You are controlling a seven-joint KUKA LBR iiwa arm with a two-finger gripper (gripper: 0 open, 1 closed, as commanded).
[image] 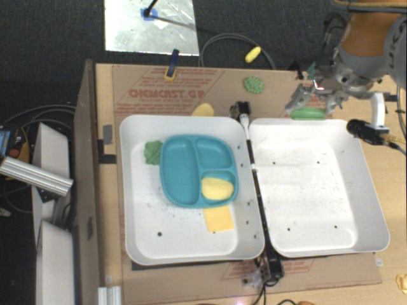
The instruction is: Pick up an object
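gripper (316, 96) poised over the bench just beyond the right bin's (318, 189) far rim; whether its grip is spread or pressed together cannot be told. a green object (308, 114) lies directly beneath it, apparently touching, not visibly held. well to its left, in the left bin (137, 170), sit a blue tray (191, 164), yellow lump (217, 188) and yellow slab (219, 220). judged best: descend squarely, straddle the object, close before lifting.
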